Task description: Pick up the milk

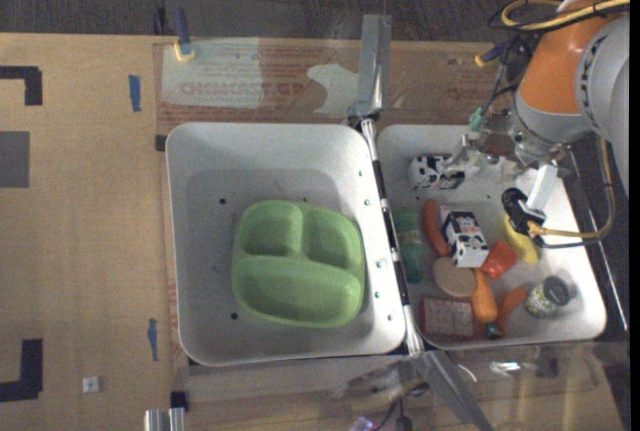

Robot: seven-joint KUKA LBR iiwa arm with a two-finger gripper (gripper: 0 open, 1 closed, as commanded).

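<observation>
Hovering near the right bin's (592,319) far edge, the gripper (470,151), finger state untellable, could snag the cow-patterned toy (430,169) instead of the milk carton (465,237) mid-bin among crowded food.

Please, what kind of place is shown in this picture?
Probably a robotics lab bench for pick-and-place trials: a grey and orange arm reaches over two white bins, one holding a green divided plate, the other toy food such as a milk carton.
</observation>
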